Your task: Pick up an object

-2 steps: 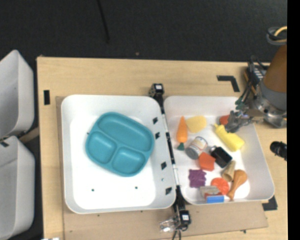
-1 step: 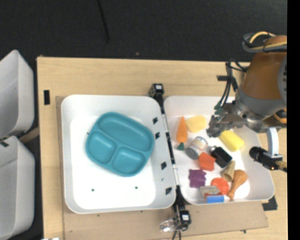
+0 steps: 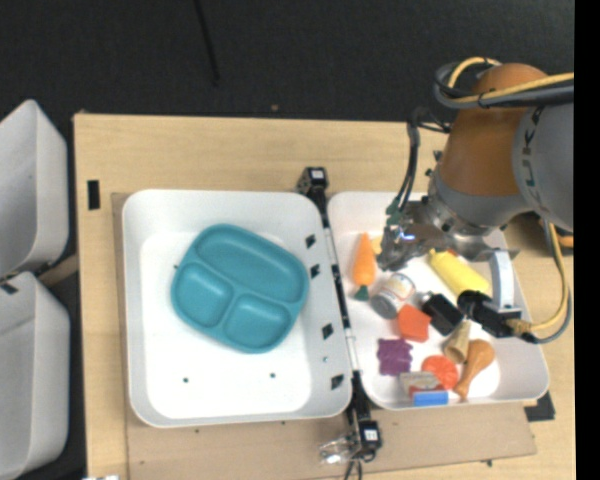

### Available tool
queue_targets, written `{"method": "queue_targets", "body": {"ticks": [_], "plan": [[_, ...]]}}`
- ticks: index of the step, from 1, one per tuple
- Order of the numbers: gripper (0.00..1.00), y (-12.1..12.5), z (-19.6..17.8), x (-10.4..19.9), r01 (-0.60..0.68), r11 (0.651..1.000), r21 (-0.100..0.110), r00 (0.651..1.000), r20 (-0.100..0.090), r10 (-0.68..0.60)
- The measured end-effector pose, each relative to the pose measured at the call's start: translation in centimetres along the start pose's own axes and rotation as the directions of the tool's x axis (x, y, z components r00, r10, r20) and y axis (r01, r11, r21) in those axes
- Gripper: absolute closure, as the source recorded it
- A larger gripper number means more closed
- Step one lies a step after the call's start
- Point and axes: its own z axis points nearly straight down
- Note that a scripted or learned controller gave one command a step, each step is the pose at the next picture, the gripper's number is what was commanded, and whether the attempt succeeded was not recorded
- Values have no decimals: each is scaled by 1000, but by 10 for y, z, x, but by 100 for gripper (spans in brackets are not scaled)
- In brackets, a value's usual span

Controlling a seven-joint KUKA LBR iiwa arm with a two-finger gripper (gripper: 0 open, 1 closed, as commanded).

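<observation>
Clutter is crowding the near end of the right bin: a blue block, a purple piece and an orange-red block are lying close together. Farther in, a silver can is resting just beside an orange carrot. The tool is hanging over these two. Whether it is open or closed is not showing, so I am recording that as cannot tell.

Risk, in my judgement: the can is looking round and smooth and may be rolling out of a closing grip. The carrot is sitting near the bin's dividing wall, so a descent may be striking that wall or nudging both items aside.

The carrot is appearing small, tapered and bright orange, lying roughly along the wall. The can is appearing short, grey and shiny. Beyond them the arm is reaching in from the right.
</observation>
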Motion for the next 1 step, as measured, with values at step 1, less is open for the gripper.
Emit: {"method": "queue_targets", "body": {"ticks": [1], "plan": [[100, -2, -3, 61, 0, 1000, 2, 1000, 0, 0]]}}
